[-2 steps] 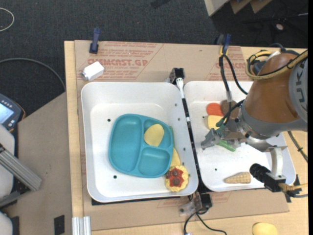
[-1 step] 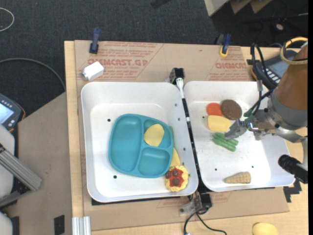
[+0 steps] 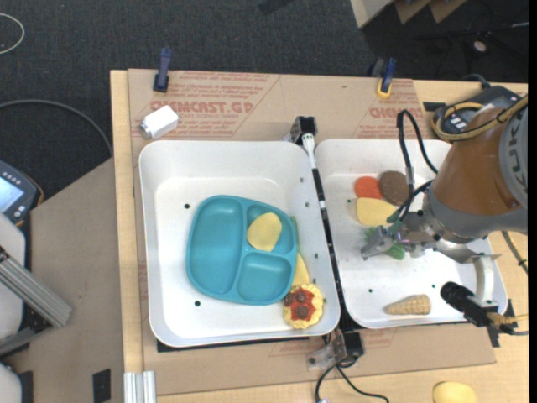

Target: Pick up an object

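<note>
The tool (image 3: 382, 246) hangs low in the right bin (image 3: 352, 300), beside a yellow piece (image 3: 373, 212); whether it is apart or together I cannot tell. It should centre over one piece before closing.

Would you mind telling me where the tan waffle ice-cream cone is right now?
The tan waffle ice-cream cone lies on its side near the front edge of the right white bin, below the gripper.

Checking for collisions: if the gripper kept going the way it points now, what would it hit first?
The gripper points left and down into the right bin. It would probably meet a small green object at its tip, then the bin floor; depth is unclear.
</note>
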`<state>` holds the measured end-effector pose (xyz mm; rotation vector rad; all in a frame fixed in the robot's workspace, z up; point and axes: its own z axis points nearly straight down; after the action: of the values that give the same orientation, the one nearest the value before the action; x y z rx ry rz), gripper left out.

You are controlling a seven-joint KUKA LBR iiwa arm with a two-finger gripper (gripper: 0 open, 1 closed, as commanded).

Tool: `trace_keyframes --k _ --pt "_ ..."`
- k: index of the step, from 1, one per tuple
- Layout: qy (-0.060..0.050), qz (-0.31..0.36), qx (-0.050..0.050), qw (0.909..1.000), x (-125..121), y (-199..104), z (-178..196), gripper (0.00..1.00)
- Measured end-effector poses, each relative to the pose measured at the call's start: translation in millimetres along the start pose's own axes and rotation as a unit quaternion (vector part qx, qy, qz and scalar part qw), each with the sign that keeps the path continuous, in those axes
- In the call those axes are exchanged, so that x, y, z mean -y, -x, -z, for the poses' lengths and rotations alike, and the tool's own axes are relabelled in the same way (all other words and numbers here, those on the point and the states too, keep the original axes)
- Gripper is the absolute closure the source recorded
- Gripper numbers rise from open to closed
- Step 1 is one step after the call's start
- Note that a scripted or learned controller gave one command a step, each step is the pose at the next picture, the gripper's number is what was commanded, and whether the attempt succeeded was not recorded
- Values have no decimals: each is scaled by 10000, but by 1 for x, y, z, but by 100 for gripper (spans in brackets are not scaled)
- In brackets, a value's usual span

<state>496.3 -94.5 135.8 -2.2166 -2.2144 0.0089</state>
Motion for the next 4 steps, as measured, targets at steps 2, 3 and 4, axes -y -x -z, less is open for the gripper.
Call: trace_keyframes --k 2,3,4 --pt "71 4 19 10000 -60 22 -40 100" --pt "64 2 17 10000 -60 22 -41 0" --pt "79 7 23 10000 -112 62 -49 0"
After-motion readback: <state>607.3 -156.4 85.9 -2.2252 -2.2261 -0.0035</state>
